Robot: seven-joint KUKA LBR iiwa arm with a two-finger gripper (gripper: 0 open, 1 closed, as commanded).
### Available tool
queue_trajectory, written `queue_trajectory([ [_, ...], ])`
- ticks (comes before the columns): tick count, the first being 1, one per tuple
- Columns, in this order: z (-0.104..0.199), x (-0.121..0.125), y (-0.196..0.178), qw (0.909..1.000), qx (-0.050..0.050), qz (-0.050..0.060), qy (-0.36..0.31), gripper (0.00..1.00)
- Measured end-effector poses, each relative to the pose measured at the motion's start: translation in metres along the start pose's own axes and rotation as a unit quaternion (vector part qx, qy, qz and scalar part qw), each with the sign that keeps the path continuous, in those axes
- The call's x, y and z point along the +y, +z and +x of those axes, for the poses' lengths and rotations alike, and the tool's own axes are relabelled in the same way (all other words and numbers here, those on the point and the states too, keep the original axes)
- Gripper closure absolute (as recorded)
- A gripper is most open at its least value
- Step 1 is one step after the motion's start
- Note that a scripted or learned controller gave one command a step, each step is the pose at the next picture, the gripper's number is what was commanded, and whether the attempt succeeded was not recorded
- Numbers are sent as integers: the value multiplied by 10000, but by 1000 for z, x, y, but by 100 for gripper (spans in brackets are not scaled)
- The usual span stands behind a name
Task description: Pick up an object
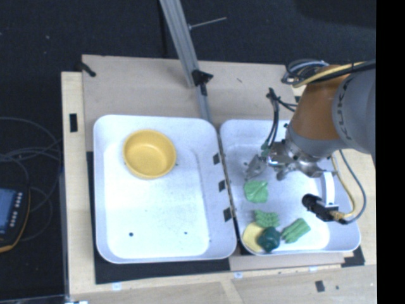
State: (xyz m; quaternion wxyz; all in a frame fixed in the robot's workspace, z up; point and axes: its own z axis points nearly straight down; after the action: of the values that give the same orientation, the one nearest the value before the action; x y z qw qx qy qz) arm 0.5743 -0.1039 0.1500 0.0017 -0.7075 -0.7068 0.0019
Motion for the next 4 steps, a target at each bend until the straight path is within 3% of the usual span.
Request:
queue_trajectory([
  [1,-1,-1,51,10000,-2,-10,-1,0],
  [2,0,1,39,10000,9,-35,3,100],
  [4,1,-7,-83,10000,-1,-56,-4,100],
])
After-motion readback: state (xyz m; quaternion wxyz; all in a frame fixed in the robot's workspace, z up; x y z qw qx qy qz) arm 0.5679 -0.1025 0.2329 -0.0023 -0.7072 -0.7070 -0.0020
